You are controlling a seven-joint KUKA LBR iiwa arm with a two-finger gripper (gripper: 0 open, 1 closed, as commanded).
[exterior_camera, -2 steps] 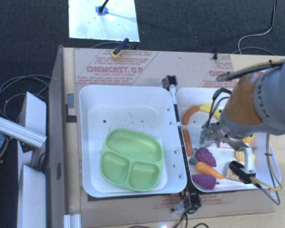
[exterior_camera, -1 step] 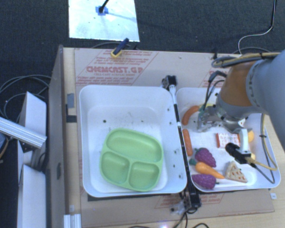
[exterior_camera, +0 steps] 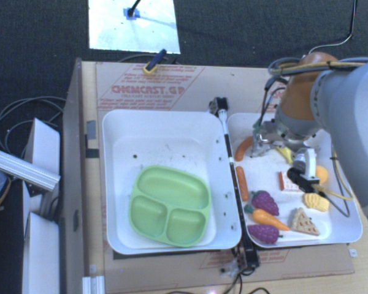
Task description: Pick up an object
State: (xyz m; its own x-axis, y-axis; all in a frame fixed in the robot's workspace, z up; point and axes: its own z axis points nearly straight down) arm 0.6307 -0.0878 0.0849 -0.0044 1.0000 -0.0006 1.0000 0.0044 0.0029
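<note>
The right bin [exterior_camera: 349, 228] holds several toy foods. An orange piece [exterior_camera: 243, 147] lies near its far left corner, and an orange sausage [exterior_camera: 241, 183] lies along the left wall. Toward the front are two purple grape bunches [exterior_camera: 265, 199] [exterior_camera: 264, 233], a carrot [exterior_camera: 265, 219] and a waffle-patterned wedge [exterior_camera: 303, 222]. A yellow corn piece [exterior_camera: 316, 202], an orange ball [exterior_camera: 321, 174], a small red-and-white item [exterior_camera: 288, 181] and a yellow piece [exterior_camera: 285, 154] lie on the right side. My gripper [exterior_camera: 262, 141] hangs low over the bin's far part, just right of the orange piece.
The left bin [exterior_camera: 119, 164] holds a green divided plate [exterior_camera: 170, 206]. A black-and-white bar [exterior_camera: 224, 127] runs along the ridge between the bins. The grey arm [exterior_camera: 346, 115] covers the right bin's far right corner. A yellow-and-blue tool [exterior_camera: 154, 62] lies on the cardboard behind the bins.
</note>
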